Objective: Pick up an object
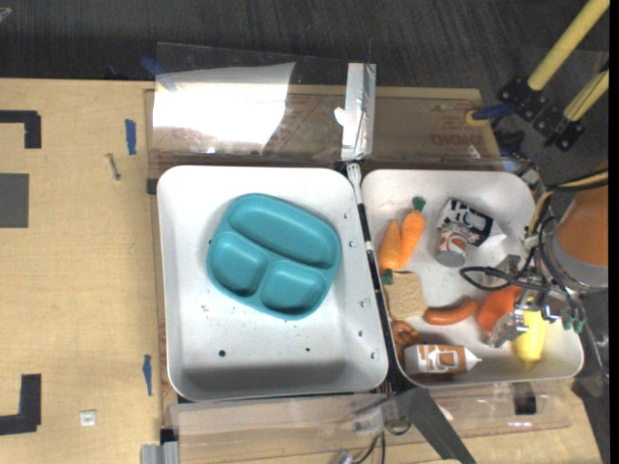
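Toys crowd the right bin point(503, 184); gripper point(527, 319) low among them, its fingers' state unclear.

Arm point(585, 235) enters from right, orange band visible; pincer point(517, 322) low, cables around wrist.

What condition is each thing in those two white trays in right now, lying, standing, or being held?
Teal divided plate: lying flat, right side up, in the left bin.
Carrots: lying side by side in the right bin.
Can: tipped on its side.
Sausage: lying flat.
Bottle: on its side by the near wall.
Yellow object: at the gripper; whether it is held is unclear.
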